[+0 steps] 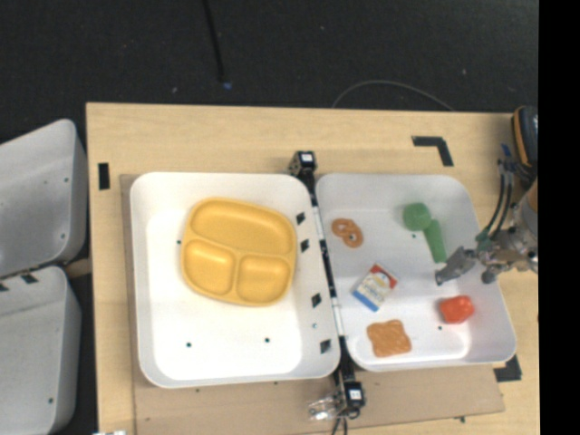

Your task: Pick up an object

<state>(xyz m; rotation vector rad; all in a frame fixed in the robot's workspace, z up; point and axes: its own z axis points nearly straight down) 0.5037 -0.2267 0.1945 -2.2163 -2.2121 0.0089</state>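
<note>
- The left bin (163,333) holds a yellow divided plate (240,250).
- The right bin (362,198) holds a pretzel (347,233), a small blue-and-white packet (373,287), a piece of toast (390,338), a green scoop (426,228) and a red tomato (456,310).
- The gripper (462,268) hangs low over the right bin's right side, between the scoop and the tomato; I cannot tell its state.

no legible text, packet (373,287) print unreadable
</note>
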